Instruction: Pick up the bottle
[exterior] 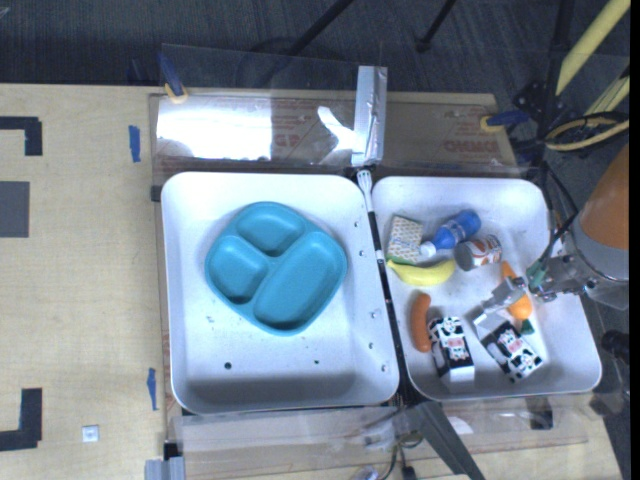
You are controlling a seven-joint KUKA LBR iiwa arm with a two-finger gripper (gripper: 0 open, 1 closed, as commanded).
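The left bin (190, 368) is being occupied by a blue divided plate (275, 266), which is lying at its centre, clear of all four walls. The right bin (575, 363) is being used to carry the smaller items. The arm (610, 223) is being extended in over the right edge of the right bin, and the gripper (510, 293) is being held low over the bin floor, right of centre; whether anything is being gripped, or how far it is spread, cannot be told, since the tip is being blurred among small orange pieces.

The bottle (452, 234), blue with a white neck, is lying on its side in the upper half of the right bin, well apart from the gripper. A banana (421, 272) is lying just below it, and a patterned packet (404, 235) is resting just to its left. A small can (479, 253) is lying beside the bottle's right end. An orange carrot (420, 321) is lying near the left wall. Two black-and-white cartons (453, 346) (513, 349) are lying near the bottom edge.
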